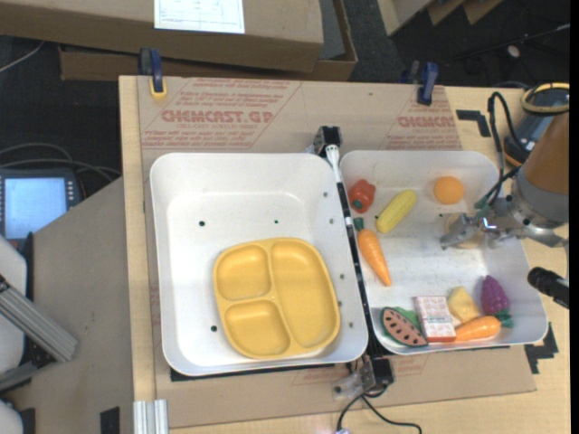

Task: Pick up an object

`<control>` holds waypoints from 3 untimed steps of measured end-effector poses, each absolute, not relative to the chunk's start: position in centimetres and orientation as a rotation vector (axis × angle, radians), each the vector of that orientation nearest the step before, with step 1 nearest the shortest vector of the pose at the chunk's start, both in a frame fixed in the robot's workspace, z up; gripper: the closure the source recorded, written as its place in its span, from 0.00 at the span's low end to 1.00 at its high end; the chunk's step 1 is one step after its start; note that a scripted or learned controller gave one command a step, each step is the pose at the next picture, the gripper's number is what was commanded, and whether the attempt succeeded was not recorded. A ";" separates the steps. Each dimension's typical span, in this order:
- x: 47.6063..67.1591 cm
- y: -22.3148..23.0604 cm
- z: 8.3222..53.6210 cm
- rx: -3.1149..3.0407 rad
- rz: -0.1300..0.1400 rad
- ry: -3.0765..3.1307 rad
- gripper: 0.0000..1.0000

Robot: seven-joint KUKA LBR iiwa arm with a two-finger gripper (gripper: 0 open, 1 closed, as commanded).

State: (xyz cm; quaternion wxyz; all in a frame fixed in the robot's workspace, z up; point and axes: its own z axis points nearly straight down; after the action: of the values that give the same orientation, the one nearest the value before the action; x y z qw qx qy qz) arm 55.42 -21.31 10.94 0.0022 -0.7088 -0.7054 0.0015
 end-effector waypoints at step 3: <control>66.6 -20.8 8.4 -2.212 0.001 -2.217 0.00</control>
State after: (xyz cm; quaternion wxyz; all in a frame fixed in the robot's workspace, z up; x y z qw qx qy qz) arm 66.61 -20.75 8.42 0.0047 -0.7063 -0.7079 0.0002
